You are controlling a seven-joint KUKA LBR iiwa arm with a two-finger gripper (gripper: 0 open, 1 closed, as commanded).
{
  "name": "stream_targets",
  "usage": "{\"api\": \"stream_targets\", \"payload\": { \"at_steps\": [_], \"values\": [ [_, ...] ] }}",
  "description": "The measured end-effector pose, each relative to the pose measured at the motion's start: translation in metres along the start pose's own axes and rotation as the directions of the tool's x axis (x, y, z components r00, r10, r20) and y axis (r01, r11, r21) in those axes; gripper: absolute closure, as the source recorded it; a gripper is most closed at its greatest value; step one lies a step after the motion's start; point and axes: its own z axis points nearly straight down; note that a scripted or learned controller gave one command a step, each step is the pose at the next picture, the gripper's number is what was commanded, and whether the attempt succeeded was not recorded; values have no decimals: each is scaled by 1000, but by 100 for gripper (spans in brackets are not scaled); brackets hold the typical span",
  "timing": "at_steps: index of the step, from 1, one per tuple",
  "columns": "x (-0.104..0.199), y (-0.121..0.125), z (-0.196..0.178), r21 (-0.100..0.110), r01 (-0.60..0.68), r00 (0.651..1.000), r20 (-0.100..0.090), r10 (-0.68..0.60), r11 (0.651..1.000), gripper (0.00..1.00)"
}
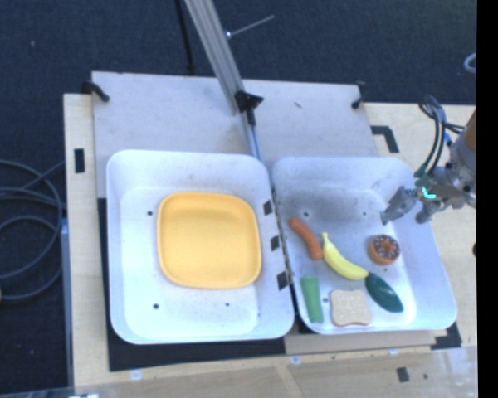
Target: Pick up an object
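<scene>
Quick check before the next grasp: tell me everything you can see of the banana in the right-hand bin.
The banana is a small, glossy yellow toy, plastic by the look, curved and whole. It lies flat on the floor of the right bin, running from upper left to lower right. Its upper tip meets the orange carrot; its lower end meets the dark green piece. The bread slice lies just below it. The gripper is up and to its right, apart from it.

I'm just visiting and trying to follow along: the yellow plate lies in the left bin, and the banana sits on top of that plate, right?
Not quite. The yellow plate does lie in the left bin, but the banana is in the right bin, between the carrot and the donut, as the camera view shows.
</scene>
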Motion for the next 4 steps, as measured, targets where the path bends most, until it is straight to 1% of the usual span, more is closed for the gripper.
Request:
{"api": "stream_targets", "payload": {
  "at_steps": [1, 2, 3, 4],
  "values": [
    [0, 0, 0, 0, 0, 1000, 0, 0, 1000, 0],
    [-1, 1, 42, 3, 0, 1000, 0, 0, 1000, 0],
    [-12, 1, 93, 4, -1, 1000, 0, 1, 1000, 0],
    [-19, -6, 144, -4, -1, 1000, 3, 1, 1000, 0]
  ]
}}
